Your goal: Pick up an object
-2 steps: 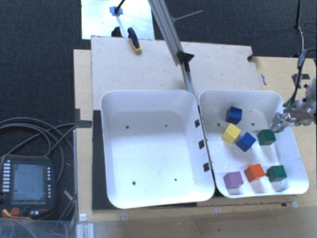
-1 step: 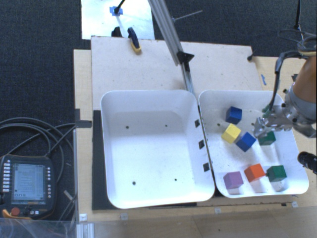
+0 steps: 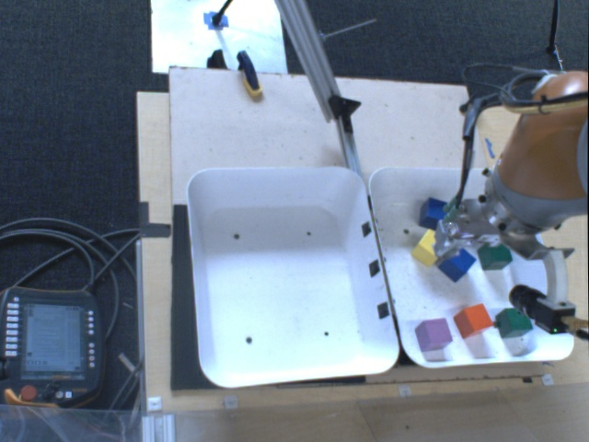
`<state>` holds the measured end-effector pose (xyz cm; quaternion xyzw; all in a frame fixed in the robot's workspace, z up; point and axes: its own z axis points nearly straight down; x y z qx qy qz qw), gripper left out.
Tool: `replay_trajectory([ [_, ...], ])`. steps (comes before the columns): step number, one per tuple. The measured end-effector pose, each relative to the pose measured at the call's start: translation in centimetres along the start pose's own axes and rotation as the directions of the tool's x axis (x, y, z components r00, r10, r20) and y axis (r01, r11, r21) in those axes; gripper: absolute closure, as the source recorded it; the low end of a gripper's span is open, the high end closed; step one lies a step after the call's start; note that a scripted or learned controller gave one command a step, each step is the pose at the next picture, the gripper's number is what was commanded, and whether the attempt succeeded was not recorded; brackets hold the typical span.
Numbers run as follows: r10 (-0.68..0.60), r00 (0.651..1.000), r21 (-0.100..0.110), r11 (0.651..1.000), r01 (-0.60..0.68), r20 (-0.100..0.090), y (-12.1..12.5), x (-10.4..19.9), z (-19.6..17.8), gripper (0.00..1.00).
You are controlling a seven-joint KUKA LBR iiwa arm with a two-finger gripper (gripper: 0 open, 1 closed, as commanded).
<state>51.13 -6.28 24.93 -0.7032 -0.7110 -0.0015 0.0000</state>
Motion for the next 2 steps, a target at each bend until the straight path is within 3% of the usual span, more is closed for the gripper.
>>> replay_trajectory([
  [2, 0.0, 1.0, 0.001, 1.0, 0.0, -0.001, -0.8, 11.3, 1.4, 1.0],
])
